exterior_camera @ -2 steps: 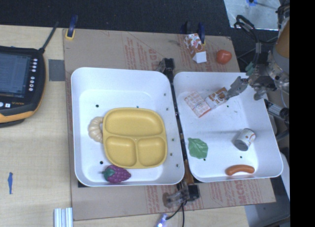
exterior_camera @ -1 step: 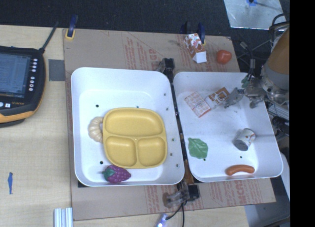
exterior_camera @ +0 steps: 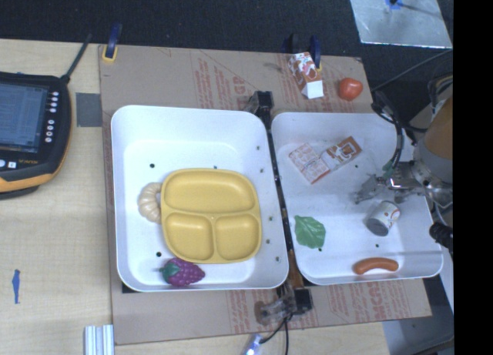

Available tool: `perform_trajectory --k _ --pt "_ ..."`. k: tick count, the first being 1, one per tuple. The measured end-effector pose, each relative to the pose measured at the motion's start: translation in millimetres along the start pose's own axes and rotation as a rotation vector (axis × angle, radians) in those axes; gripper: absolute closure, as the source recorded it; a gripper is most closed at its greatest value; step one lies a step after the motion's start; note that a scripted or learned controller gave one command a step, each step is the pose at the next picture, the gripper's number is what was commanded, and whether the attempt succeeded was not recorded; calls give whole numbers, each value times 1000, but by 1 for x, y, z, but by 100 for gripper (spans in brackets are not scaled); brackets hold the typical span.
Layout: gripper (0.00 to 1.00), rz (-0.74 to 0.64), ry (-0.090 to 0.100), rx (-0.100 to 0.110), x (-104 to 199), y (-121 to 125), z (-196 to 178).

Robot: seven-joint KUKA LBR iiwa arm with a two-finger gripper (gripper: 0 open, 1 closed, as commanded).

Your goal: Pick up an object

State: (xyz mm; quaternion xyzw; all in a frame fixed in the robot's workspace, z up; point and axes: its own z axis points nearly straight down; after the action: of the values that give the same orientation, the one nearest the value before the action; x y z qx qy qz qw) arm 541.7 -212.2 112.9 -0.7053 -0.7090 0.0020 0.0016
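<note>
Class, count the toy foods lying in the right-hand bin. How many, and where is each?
2: a green leaf near the bin's left wall and a sausage by its front edge. The arm could be hiding more along the right side.

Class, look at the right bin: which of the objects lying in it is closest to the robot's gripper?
The small grey can, lying tipped just below the gripper. The green leaf, sausage and cartons lie farther off.
</note>
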Motion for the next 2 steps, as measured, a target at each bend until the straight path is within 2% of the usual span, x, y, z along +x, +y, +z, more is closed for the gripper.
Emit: perform_trajectory --k 1,2 --pt "0 0 1 -1 1 -32 22" --pt "0 -2 0 -2 55 65 20"
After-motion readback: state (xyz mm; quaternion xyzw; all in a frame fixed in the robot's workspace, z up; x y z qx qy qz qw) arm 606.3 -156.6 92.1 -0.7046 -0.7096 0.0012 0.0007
